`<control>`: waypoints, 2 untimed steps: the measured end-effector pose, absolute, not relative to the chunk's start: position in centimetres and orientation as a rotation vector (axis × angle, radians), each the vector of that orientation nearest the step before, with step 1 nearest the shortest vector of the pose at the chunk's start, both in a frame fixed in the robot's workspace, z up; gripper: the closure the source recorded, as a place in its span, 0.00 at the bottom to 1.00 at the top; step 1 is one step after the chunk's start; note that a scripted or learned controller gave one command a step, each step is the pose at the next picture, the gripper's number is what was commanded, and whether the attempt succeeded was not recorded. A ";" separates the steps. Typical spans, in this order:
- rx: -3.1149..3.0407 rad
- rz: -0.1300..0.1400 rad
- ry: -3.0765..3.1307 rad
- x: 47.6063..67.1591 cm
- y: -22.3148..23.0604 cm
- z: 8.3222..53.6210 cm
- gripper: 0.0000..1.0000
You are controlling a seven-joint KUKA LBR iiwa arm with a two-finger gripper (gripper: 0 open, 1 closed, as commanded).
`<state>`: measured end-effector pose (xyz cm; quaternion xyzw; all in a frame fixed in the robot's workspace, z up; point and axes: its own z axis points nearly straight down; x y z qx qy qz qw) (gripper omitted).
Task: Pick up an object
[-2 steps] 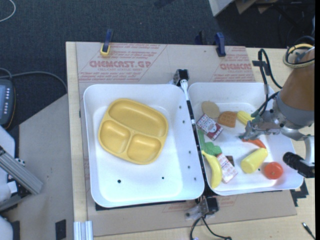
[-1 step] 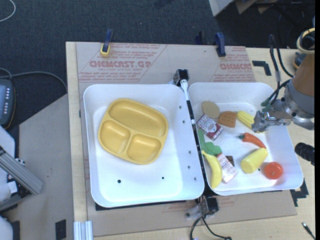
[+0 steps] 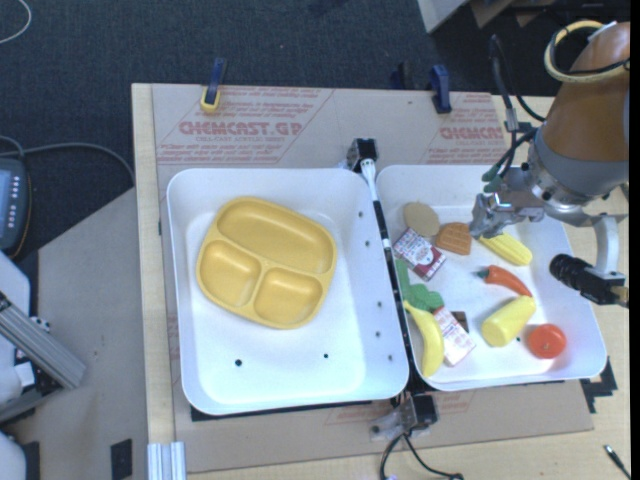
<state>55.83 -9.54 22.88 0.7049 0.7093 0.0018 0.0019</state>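
The right bin (image 3: 580, 363) holds several toy foods: a tan oval cookie (image 3: 421, 217), a brown biscuit (image 3: 454, 238), a corn cob (image 3: 507, 249), a carrot (image 3: 508, 280), a yellow lemon-like piece (image 3: 508, 320), a red tomato (image 3: 546, 341), a banana (image 3: 428, 337), a green piece (image 3: 423, 295) and two small packets (image 3: 421, 254). My gripper (image 3: 487, 217) hangs low over the bin's upper middle, just above the corn cob's left end and right of the biscuit. Its fingertips blend into the grey wrist.
The left bin (image 3: 200, 368) carries a yellow three-compartment plate (image 3: 265, 261). A black divider strip (image 3: 380, 248) runs between the bins. Blue and yellow clamps (image 3: 212, 86) sit on the cardboard board's back edge. Cables trail behind the arm at the right.
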 end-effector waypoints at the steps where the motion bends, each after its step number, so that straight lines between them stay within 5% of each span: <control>1: 2.214 0.004 2.225 58.9 -5.6 21.8 1.00; 2: 2.213 0.005 2.226 62.2 -0.8 21.1 1.00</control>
